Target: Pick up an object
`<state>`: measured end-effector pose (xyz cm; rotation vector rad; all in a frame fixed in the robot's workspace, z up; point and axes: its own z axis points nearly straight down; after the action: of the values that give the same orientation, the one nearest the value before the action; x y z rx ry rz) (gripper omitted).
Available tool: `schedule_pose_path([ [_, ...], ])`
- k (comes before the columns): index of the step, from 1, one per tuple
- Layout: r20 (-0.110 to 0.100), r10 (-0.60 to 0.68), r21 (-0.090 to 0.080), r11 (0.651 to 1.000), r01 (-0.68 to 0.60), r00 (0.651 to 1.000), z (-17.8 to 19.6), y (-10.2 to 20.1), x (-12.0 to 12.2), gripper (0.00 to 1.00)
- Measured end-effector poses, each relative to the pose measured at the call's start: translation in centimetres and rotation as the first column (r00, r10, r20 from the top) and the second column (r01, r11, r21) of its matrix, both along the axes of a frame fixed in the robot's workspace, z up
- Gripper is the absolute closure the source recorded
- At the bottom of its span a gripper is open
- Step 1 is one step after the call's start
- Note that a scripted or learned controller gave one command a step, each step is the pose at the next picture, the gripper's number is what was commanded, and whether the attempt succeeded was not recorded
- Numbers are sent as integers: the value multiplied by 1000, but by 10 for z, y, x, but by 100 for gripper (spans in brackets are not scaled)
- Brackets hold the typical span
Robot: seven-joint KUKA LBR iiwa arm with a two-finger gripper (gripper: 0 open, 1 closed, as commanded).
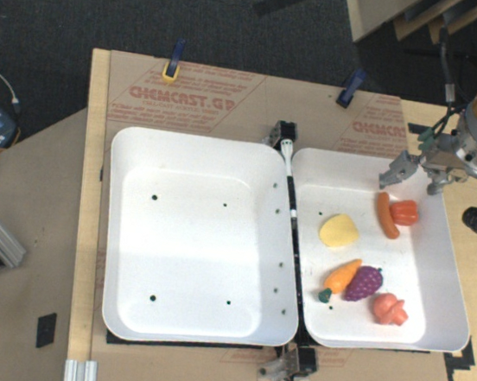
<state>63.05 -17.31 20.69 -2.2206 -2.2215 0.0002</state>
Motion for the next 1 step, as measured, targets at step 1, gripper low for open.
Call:
schedule_pose_path([
  [1, -8, 5, 4, 1000, -5, 1000, -127, 54, 26, 0],
])
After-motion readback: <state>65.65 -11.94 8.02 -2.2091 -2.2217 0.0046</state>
